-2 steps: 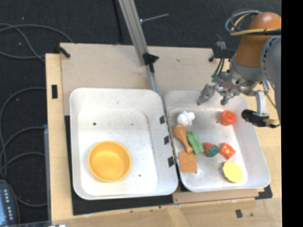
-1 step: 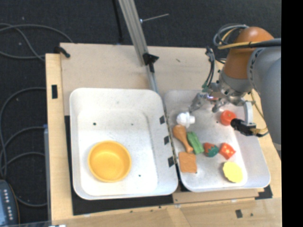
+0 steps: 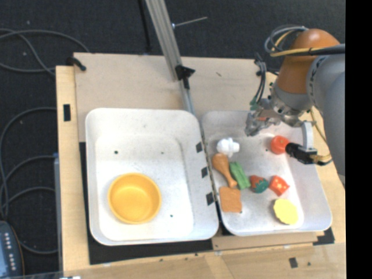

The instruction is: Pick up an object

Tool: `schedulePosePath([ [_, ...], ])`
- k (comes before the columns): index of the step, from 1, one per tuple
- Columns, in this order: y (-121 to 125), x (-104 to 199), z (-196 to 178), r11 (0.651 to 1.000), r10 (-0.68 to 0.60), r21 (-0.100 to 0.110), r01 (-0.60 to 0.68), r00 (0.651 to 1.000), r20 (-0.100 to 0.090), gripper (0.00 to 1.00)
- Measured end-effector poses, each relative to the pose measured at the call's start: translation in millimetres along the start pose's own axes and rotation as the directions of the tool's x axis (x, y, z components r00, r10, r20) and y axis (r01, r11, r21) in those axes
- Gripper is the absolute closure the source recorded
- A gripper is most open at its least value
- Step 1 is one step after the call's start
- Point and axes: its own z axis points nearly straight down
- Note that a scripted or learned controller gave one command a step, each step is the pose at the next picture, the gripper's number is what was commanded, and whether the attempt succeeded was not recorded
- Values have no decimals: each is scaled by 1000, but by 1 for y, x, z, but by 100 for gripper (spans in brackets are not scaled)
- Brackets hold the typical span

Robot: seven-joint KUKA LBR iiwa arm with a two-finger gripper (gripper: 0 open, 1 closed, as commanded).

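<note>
Approach is the step in hand: the grey two-finger pincer [image 3: 254, 127] hangs over the upper part of the right shallow white bin [image 3: 322, 214], nothing between its tips; whether it is released or clenched I cannot tell. Candidates lie below it in that bin: a small white lump [image 3: 229, 146] nearest, a round red-orange piece [image 3: 279, 145] just beside the wrist, then a tan drumstick-shaped toy [image 3: 223, 168], a green oblong [image 3: 239, 176], a brown slab [image 3: 231, 201] and a yellow disc [image 3: 286, 211]. Next, I judge, it must settle over one piece, probably the white lump, and descend squarely.
</note>
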Motion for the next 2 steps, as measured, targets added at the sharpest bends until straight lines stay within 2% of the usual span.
schedulePosePath([
  [1,0,9,-58,1000,1,-2,-1,1000,-3,100],
  [2,0,9,-100,1000,0,2,0,1000,-3,100],
])
